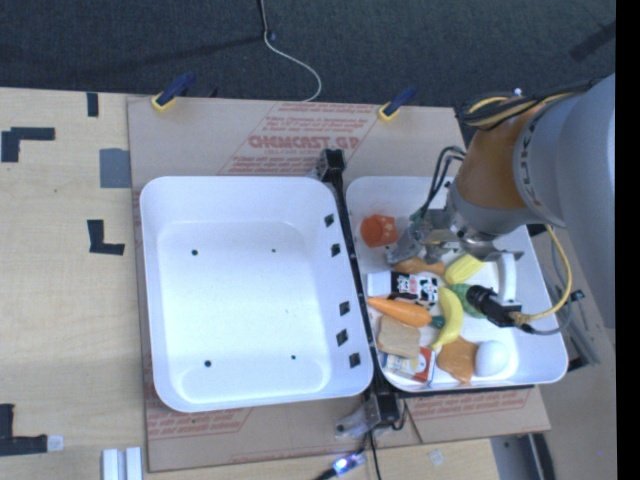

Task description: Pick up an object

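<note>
My arm [560, 158] fills the right side of the view, grey with its orange band, reaching down into the right bin [535, 373]. The left bin [240, 288] sits beside it, the two touching along a dark divider down the middle. Both rest on a brown board on the bench.

All the pickable things lie heaped in the right bin. From bigger to smaller: a banana [455, 303] curving down the centre of the pile, a carrot [402, 311] lying crosswise with its long axis running left to right just beside the banana, a small black-and-white box [417, 287] above the carrot, a brown slice-like piece [398, 340] below it, an orange wedge [457, 360] and a white egg-shaped thing [490, 358] near the front wall, and a red tomato [378, 230] by the divider at the far left of the heap.

My gripper [432, 240] hangs low over the upper part of the pile, and I cannot tell how it is set, since the wrist hides it. The tomato lies just left of it, apart from the clutter; the box and the banana's top lie just below it toward the front. I judge the tomato the cleanest target: a short shift left, then down
</note>
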Robot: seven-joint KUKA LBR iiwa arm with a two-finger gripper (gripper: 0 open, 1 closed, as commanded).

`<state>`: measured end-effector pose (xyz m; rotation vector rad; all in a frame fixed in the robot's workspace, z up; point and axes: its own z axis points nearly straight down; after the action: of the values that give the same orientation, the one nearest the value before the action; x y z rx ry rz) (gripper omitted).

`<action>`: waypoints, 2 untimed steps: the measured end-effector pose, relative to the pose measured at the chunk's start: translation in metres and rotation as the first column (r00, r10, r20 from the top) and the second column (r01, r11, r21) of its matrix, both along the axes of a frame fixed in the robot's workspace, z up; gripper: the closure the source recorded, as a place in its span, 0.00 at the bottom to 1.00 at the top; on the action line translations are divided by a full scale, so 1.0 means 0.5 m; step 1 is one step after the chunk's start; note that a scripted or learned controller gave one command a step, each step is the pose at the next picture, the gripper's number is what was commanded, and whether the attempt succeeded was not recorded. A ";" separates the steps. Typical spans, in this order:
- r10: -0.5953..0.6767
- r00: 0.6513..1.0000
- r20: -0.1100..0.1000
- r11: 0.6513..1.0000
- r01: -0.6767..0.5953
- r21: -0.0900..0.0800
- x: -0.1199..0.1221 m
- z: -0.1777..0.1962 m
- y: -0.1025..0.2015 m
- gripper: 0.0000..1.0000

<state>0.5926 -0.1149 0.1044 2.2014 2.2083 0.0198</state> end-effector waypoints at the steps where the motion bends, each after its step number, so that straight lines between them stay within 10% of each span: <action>1: 0.001 1.000 -0.022 1.000 0.000 0.009 -0.088 0.170 0.060 1.00; 2: -0.002 1.000 -0.028 1.000 0.002 0.009 -0.117 0.179 0.040 1.00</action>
<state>0.5340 -0.0947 0.1940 2.2223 2.2241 -0.0015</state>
